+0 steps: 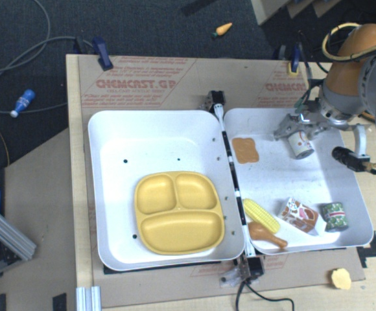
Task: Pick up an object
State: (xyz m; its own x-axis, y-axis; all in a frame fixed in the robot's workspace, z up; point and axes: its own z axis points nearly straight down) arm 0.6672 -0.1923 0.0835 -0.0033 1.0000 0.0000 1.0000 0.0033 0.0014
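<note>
My gripper (299,139) hangs over the far part of the right bin (343,173), at the end of the grey arm with its orange band (363,44). A flat brown piece (245,149) lies to its left near the divider. Along the bin's near edge lie a yellow corn cob (260,215), a brown drumstick (266,234), a red-and-white packet (299,214) and a green packet (334,216). None of them touches the gripper.
The left bin (110,141) holds a yellow divided plate (178,211). A small yellow object (340,278) lies on the bench by the right bin's near corner. Blue clamps (102,54) grip the board's far edge. A blue bottle (23,102) lies on the floor.
</note>
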